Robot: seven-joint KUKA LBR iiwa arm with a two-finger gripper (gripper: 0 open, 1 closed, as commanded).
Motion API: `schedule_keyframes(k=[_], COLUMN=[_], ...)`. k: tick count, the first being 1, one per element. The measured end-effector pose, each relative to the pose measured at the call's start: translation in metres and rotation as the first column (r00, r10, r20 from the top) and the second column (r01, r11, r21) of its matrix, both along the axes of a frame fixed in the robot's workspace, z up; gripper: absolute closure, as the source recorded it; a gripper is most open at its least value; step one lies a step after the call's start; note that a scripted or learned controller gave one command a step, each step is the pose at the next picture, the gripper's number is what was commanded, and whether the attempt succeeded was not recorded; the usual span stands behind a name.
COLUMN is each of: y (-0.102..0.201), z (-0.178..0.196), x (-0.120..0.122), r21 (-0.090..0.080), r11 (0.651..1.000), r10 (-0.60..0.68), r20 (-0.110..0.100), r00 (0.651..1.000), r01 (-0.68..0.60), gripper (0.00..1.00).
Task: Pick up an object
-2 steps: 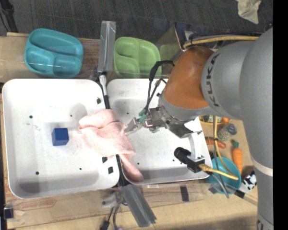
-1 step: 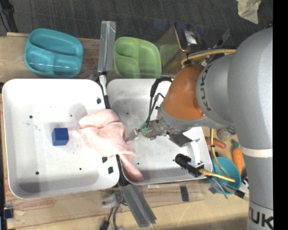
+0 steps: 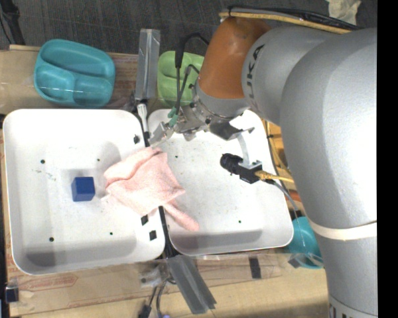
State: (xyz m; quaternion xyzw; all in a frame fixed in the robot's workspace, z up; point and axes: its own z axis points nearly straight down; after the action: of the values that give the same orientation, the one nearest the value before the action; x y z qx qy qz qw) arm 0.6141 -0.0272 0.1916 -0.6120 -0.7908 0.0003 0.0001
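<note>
Bulky grey arm (image 3: 318,111) with an orange band (image 3: 229,58), dark lettering and black cables.

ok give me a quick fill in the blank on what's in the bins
1. The cube in the left bin is coloured ____.
2. The pink cloth is draped over the divide between the two ____.
3. The gripper is at the cloth's ____ edge in the view.

Missing words: blue; bins; upper

Small blue plastic cube (image 3: 83,188), pale pink crumpled cloth (image 3: 146,181), two shallow white bins (image 3: 26,144), teal moulded container (image 3: 73,71), light green container (image 3: 176,75).
</note>
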Motion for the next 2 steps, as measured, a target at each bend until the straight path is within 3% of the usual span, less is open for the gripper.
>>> schedule_keyframes(k=[1,2], y=[-0.018,-0.076], z=[-0.001,-0.031], x=[-0.014,-0.041], r21=[0.001,0.0], r11=[0.972,0.958], r10=[0.236,0.288], r20=[-0.005,-0.001], r00=[0.972,0.958], r01=[-0.236,-0.288], gripper=[0.0,0.0])
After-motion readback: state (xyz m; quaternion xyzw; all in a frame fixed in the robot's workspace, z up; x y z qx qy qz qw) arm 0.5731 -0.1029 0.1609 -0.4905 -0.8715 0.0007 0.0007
